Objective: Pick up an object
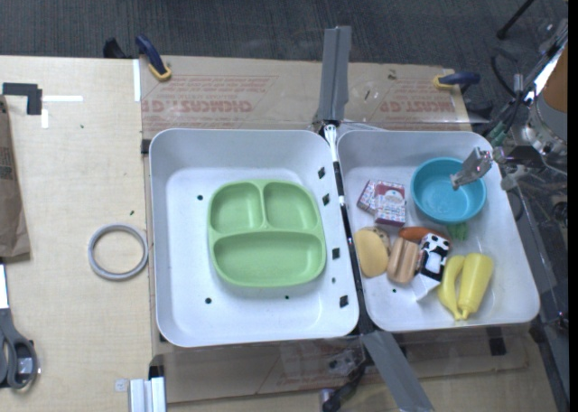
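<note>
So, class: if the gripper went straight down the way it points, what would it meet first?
Probably the blue bowl: the gripper hangs over its right rim, though depth is unclear from this slant.

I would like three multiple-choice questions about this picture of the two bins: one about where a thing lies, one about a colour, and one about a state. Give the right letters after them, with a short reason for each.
1. Where does the green divided plate lie?
A. In the left bin
B. In the right bin
C. On the bench beside the tape ring

2. What colour is the bowl?
A. Red
B. Blue
C. White

3. Where is the gripper now?
A. Over the plate
B. Above the bowl's right rim
C. Down among the yellow bananas

Answers:
1. A, the plate rests flat in the middle of the left bin.
2. B, the bowl at the back of the right bin is light blue.
3. B, the metal tip reaches in from the right and ends over the bowl's edge.
</note>
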Robot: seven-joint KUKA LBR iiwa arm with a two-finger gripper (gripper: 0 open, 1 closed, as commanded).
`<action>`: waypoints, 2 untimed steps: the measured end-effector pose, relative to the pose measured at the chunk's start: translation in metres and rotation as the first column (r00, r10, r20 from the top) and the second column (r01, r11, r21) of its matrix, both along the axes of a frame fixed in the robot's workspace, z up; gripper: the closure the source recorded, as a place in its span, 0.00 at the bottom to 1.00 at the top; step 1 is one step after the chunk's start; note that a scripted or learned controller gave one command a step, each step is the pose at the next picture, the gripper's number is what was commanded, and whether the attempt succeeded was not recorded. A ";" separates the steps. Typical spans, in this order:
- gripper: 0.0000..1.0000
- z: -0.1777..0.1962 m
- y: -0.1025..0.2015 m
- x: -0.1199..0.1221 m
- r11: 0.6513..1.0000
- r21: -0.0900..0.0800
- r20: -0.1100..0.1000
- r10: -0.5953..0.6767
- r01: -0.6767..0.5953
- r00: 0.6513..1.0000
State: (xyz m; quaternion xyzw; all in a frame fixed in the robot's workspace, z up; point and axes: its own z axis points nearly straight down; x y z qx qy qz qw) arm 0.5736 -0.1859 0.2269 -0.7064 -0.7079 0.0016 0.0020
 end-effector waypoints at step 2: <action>0.00 -0.082 0.043 -0.007 0.945 -0.002 0.000 -0.327 0.327 0.945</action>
